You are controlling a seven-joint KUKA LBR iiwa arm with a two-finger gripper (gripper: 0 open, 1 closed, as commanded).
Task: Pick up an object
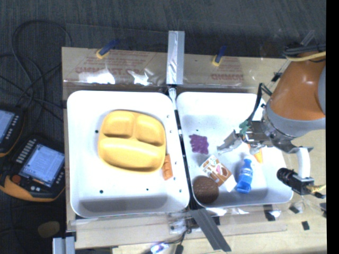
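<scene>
Gripper [237, 140] over the right bin [222, 102], fingers spread, nothing between them. I log, relative to the blue bottle [244, 175]: gripper just above-left; snack packet [216, 170] beside it, left; brown ball [205, 189] lower left; purple item [199, 143] upper left; yellow tray [132, 139] far left, other bin.

Yellow tray [132, 140], blue bottle [244, 175], purple grapes [199, 143], brown ball [205, 189]
</scene>
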